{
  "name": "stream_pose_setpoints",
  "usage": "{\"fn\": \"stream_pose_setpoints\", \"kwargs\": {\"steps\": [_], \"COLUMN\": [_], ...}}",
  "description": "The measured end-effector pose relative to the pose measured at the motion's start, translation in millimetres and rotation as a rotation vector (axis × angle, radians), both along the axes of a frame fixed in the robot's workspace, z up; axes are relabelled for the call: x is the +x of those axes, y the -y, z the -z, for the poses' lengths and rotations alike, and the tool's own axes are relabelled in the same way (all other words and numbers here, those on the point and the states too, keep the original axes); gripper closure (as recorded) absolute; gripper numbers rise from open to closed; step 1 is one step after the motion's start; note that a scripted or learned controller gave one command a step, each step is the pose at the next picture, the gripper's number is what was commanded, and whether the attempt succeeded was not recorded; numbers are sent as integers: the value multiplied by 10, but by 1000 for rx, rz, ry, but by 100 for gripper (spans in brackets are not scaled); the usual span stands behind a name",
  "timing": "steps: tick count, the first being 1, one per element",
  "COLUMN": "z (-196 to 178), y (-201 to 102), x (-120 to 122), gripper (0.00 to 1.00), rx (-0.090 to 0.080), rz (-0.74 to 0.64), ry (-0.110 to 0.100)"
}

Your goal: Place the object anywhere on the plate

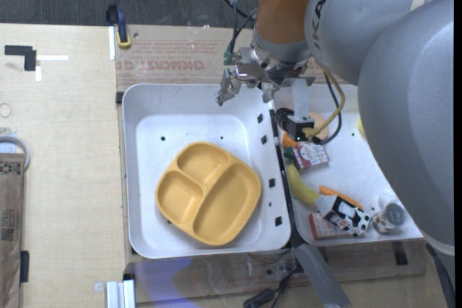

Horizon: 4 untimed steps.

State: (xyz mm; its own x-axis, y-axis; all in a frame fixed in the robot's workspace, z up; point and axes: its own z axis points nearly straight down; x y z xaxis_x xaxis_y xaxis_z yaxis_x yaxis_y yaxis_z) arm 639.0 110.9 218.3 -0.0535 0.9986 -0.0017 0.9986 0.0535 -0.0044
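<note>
We see the gripper (245, 89) hanging over the back rim of the left bin (144, 155), fingers spread apart with nothing between them. The yellow plate (209, 191), split into 3 sections, sits in that bin. In the right bin (375, 177) lie a banana (303, 187), a small carton (312, 155) and a cow toy (346, 214), partly hidden by the arm (390, 47). We can't tell which one is the object.
</note>
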Motion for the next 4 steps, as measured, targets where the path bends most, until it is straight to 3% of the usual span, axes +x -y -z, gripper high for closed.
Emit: {"fn": "stream_pose_setpoints", "kwargs": {"steps": [1, 2, 3, 4], "z": [-84, 884, 1085, 1096], "y": [10, -424, -286, -1057], "x": [4, -86, -304, -572], "gripper": [100, 100, 100, 100], "rx": [-2, 1, 3, -4], "rz": [-1, -194, -476, -669], "ry": [-1, 0, 34, 58]}}
